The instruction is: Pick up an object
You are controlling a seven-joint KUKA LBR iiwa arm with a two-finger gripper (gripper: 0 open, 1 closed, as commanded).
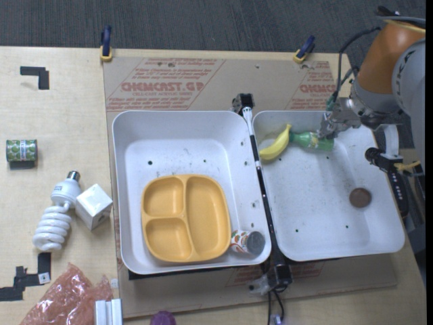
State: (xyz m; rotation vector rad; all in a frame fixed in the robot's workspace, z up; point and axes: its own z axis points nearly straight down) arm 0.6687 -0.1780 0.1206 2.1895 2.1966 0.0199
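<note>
Gripper (329, 130) at top of right bin (379, 239), over a green thing (310, 140); can't tell its state. Banana (275, 145) touching green thing's left end. Brown disc (360, 197) well apart. Yellow tray (185, 217) in left bin (125, 181).

Even, bright overhead light, no hard shadows. Soft shading along inner walls of left bin (128, 181) and right bin (385, 235). White bin floors near blown out, mild glare. Yellow tray (186, 217) casts faint shadow at lower edge. Dark floor strip at top underexposed, texture barely readable. Overall slightly soft, low resolution; small print on board (162, 83) fuzzy. Arm (396, 59) at right edge a bit blurred. Slight barrel bend toward frame edges
</note>
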